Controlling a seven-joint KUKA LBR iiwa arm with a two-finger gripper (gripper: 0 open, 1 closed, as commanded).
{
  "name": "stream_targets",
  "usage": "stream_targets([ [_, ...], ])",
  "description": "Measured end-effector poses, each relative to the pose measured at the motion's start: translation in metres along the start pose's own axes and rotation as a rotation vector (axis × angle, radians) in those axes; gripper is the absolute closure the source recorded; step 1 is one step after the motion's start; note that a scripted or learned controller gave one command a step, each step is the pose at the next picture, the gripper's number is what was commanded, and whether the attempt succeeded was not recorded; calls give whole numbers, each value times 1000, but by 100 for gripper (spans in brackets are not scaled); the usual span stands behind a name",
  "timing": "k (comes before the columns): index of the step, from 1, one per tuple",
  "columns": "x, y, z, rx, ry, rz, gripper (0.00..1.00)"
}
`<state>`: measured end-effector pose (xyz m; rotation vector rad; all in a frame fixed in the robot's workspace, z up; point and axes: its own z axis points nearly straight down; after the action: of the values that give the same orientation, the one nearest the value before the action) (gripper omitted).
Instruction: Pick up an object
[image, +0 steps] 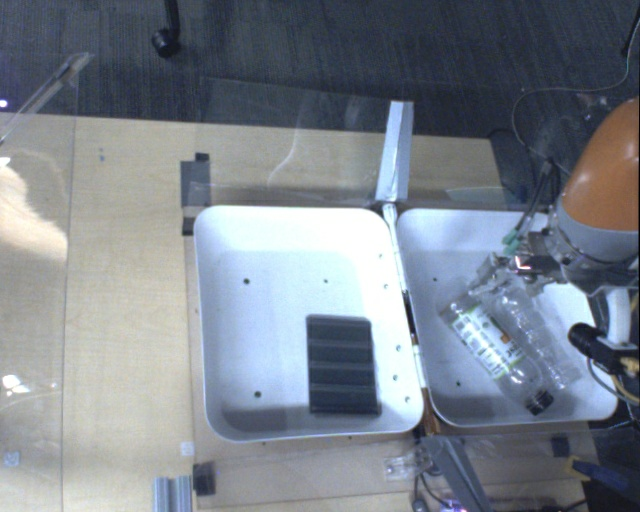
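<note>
A clear plastic bottle (510, 335) with a green and white label and a black cap lies on its side in the right bin (440, 250), cap toward the near right corner. My gripper (503, 277) hangs over the bottle's far end, close to it or touching it; I cannot tell which. A black ridged block (341, 364) lies flat in the left bin (260, 260), near its front wall.
The arm's orange band (608, 175) and grey wrist (590, 240) lean in over the right bin's far right side. A metal divider post (394, 150) stands behind the seam between the bins. Cables run along the right edge of the bench.
</note>
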<state>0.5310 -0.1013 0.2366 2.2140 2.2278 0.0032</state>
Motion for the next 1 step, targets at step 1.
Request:
stream_targets([
  [1,-38,3,79,-1,0,224,0],
])
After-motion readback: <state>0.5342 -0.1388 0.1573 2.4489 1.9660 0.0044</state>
